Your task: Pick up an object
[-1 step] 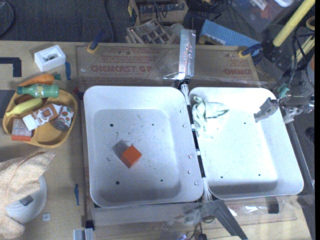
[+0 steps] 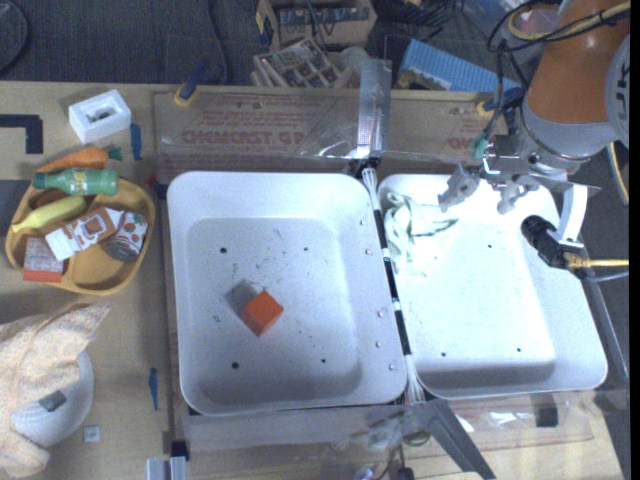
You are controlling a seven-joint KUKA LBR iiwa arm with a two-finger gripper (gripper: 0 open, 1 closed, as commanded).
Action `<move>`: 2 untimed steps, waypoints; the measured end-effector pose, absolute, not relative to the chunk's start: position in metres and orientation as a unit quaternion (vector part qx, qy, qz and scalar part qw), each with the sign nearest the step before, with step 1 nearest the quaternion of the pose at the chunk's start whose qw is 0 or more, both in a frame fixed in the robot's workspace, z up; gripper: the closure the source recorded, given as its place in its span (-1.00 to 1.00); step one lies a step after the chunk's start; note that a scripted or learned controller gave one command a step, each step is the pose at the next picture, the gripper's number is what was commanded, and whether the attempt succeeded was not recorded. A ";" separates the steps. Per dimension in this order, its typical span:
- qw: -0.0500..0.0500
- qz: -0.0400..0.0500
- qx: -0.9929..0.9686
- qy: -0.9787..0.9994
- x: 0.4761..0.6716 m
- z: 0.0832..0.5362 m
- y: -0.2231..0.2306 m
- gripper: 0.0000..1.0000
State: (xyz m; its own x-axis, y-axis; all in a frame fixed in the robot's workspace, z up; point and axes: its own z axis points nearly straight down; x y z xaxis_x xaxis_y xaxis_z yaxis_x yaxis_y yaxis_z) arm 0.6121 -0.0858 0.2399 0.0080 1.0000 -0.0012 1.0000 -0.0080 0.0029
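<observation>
An orange cube (image 2: 263, 312) with a grey face lies in the left bin (image 2: 200, 218), a little left of its middle. A pale cloth with green streaks (image 2: 405, 230) is bunched against the left wall of the right bin (image 2: 570, 358), near its far corner. My gripper (image 2: 482, 196) hangs over the far end of the right bin, just right of the cloth. Its fingers (image 2: 453, 194) are spread open with nothing between them. The cube is well off to the gripper's left, in the other bin.
A yellow bowl (image 2: 100, 276) of toy food stands on the bench left of the bins, with a small white box (image 2: 99, 115) behind it. A beige cloth (image 2: 45, 353) lies at the front left. A cardboard strip (image 2: 260, 133) runs behind the bins.
</observation>
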 end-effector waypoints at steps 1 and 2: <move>0.002 0.001 0.704 0.710 0.650 0.188 -0.119 -1.00; 0.002 0.001 0.689 0.724 0.666 0.101 -0.107 -1.00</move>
State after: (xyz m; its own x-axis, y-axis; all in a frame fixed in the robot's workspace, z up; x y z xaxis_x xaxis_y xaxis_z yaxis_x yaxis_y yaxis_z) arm 0.6658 -0.1072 0.1006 -0.0492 0.9988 -0.0009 0.9988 0.0492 0.0049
